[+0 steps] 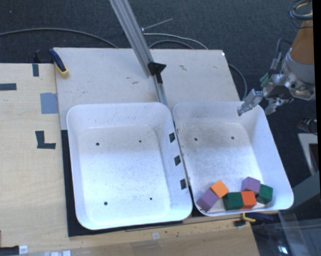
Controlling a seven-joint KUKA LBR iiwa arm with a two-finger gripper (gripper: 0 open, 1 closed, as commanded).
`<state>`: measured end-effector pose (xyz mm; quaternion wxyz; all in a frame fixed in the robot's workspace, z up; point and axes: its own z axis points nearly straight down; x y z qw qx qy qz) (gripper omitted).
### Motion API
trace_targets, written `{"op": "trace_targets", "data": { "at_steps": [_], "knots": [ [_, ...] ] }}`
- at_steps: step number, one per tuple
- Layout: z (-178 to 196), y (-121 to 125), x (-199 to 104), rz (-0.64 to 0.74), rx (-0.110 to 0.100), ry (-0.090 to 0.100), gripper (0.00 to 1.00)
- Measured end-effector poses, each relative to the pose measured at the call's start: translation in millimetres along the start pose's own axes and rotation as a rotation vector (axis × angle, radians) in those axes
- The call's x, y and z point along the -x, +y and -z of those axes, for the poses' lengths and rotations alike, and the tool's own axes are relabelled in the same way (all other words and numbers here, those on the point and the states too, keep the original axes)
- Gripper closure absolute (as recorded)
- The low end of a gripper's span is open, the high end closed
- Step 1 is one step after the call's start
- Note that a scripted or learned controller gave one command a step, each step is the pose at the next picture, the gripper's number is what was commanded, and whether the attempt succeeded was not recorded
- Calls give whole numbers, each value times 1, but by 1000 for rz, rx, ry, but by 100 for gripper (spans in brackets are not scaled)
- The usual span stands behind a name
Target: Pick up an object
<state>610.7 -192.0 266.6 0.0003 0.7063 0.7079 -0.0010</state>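
Coloured blocks [235,195] lie well apart from the open, empty end effector [259,104].

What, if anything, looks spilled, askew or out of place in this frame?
Nothing looks spilled or damaged. The blocks are all crowded into the near corner of the right bin, some tilted against each other, rather than spread out. The gripper is above that bin's far right rim, well away from them.
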Motion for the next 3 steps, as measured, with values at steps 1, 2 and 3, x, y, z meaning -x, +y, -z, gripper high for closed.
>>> {"op": "trace_targets", "data": {
  "at_steps": [1,2,3],
  "knots": [
    [-27,25,-113,7,-2,4,0],
    [-179,-26,-98,-2,-6,2,0],
    [-175,-35,6,-8,-1,-2,0]
  ]
}}
